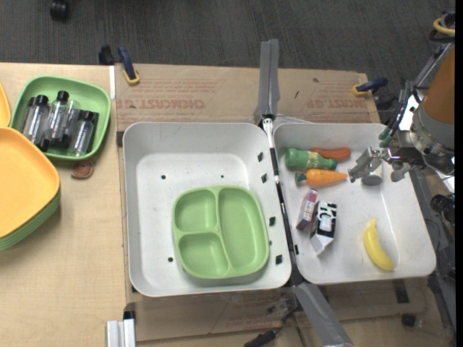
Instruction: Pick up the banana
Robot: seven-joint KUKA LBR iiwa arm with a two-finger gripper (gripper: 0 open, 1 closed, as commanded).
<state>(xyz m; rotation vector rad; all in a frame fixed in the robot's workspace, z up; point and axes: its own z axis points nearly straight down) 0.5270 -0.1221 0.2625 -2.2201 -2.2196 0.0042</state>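
Lying on a brown cardboard-covered bench (217, 96) above dark carpet, two white bins sit side by side. One yellow, curved banana (377, 246) rests in the right bin (412, 266), near its front right corner. The gripper (370, 166) hovers spread and empty beside two carrots (324, 166).
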